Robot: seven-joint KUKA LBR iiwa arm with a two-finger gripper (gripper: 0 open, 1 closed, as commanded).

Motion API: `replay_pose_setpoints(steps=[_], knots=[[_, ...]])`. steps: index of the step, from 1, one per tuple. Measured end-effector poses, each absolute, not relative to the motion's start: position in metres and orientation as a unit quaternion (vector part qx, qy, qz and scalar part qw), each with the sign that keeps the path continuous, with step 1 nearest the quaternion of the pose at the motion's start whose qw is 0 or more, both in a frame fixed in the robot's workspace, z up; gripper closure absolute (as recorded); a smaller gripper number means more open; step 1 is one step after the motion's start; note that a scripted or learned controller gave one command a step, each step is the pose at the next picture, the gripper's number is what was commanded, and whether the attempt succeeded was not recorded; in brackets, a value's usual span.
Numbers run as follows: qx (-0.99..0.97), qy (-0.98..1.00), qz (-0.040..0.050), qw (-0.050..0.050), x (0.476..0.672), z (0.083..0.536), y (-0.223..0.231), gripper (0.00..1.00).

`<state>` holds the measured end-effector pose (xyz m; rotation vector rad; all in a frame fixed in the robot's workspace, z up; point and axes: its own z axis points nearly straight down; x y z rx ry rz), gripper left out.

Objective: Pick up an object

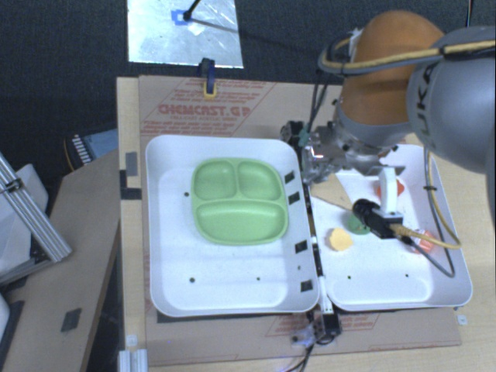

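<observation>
- My gripper (314,157) hangs over the right bin's (387,289) far left corner; open or closed, I cannot tell.
- A green plate (239,201) lies in the left bin (174,273).

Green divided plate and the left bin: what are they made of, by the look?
Green divided plate: likely moulded plastic, matte, with uniform colour and soft rounded compartment ridges. Left bin: probably thin formed plastic, white with a slight sheen and rounded corners.

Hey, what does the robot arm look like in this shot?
The arm has a bulky, rounded grey casing with dark lettering, then a smooth, bulging orange band toward the wrist. A yellowish cable loops around that band.
</observation>
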<state>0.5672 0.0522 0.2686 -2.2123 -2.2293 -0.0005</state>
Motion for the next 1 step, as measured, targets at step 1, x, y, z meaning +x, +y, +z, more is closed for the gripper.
replay_pose_setpoints(steps=[1], knots=[[-0.704, -0.71, 0.0, 0.001, 0.5406, 0.2638, 0.0961, 1.0]])
